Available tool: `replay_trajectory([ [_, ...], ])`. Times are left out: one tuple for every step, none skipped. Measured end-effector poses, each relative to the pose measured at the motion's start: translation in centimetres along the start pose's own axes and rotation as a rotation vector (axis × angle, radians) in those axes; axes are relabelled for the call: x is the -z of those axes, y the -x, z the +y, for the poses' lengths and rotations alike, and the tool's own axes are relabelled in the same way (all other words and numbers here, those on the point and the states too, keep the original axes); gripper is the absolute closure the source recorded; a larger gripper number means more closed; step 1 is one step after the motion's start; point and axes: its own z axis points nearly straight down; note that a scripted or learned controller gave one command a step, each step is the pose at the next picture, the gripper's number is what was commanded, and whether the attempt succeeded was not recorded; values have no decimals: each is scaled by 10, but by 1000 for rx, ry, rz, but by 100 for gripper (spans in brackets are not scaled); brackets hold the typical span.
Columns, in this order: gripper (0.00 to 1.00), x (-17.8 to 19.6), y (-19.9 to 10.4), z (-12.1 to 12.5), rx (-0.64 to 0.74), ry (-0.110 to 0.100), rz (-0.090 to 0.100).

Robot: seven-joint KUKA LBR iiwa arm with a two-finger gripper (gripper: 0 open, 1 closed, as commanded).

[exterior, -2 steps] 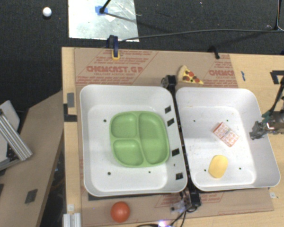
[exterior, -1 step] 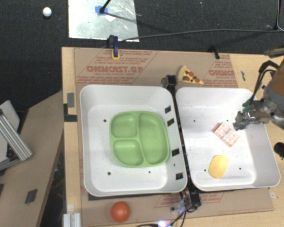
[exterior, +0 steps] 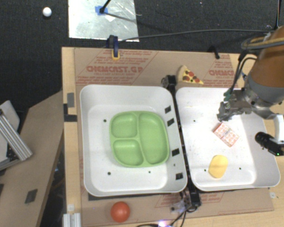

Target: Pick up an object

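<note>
In the right bin [exterior: 199, 141] lie a pink-and-white checked packet [exterior: 226, 134] and, nearer the front, a yellow rounded object [exterior: 218, 166]. My gripper [exterior: 223, 117] hangs over the right bin's upper right part, just above and left of the checked packet. Its dark fingers point down; I see nothing between them. The grey arm with its orange band comes in from the right edge.
The left bin [exterior: 92, 126] holds a green three-compartment plate [exterior: 139, 138]. A pizza-slice toy [exterior: 190, 75] lies on the cardboard behind the bins. A red ball [exterior: 119, 211] sits on the bench in front of the left bin. A black clamp part [exterior: 270, 144] juts over the right bin's right edge.
</note>
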Motion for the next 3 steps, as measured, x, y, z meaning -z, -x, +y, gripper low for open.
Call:
replay_trajectory([
  [100, -3, -47, 11, -1, -1, 0],
  [100, -17, -97, 32, -2, -1, -1],
  [100, -26, -151, 54, -2, -1, 0],
])
